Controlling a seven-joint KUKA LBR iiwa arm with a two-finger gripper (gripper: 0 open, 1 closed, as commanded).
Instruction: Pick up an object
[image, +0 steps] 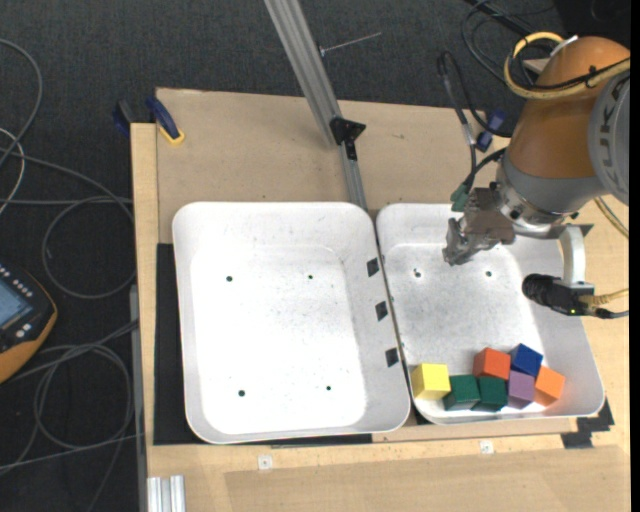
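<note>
Even, bright overhead light here; the two shallow white plastic bins (270, 320) glare slightly, shadows stay soft, focus mildly grainy throughout.

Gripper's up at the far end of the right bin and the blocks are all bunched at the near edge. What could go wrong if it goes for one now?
1. The blocks sit packed together: the orange block, blue block and purple block touch, so fingers may not fit between them.
2. The cluster hugs the right bin near wall, so the gripper might strike the rim.
3. The yellow block looks the easiest to reach.
</note>
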